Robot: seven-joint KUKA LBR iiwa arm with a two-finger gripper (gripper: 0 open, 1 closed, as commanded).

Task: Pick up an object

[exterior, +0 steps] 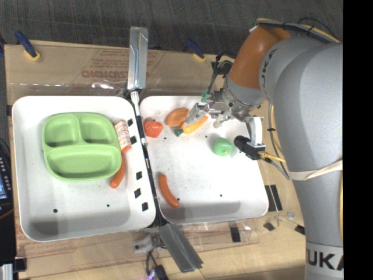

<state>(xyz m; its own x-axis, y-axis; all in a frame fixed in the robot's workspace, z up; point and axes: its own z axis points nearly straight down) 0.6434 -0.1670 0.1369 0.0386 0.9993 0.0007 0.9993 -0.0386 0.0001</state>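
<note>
pincer [201, 114] over long orange carrot [194, 124] | round green ball [222, 148] near

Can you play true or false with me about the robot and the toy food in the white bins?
1. The green plate with sections sits in the left bin. True.
2. The green ball is in the left bin. False: it lies in the right bin, near the arm.
3. The claw is over the right bin, close to the carrot. True.
4. A sausage lies on top of the green plate. False: it lies on the floor of the right bin, near its front left corner.
5. The red tomato is in the right bin, near the wall between the bins. True.
</note>
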